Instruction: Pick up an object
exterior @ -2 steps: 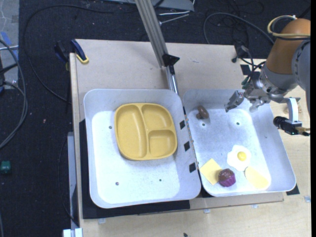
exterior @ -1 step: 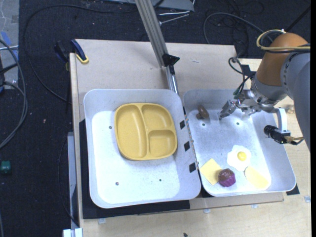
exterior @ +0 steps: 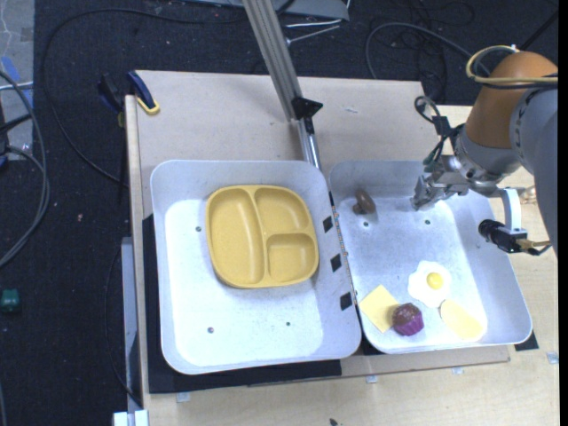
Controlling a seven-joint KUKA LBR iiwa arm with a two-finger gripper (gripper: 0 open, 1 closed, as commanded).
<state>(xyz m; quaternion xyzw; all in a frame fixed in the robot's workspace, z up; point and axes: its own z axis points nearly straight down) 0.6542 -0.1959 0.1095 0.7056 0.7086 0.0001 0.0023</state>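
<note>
Gripper (exterior: 424, 195) hovering over right bin (exterior: 497, 273), far side; finger state unreadable.
Brown object (exterior: 364, 203) lying just left of it, far-left corner; fried egg (exterior: 430, 282), purple piece (exterior: 407, 319) sitting near edge.

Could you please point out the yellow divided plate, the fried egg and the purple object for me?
yellow divided plate (exterior: 240, 229), camera view, on its large left compartment.
fried egg (exterior: 434, 281), camera view, on the yolk.
purple object (exterior: 408, 319), camera view, on its top.

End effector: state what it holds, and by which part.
Cannot be told; the end effector hangs over the right bin, with no object visible in it.
</note>
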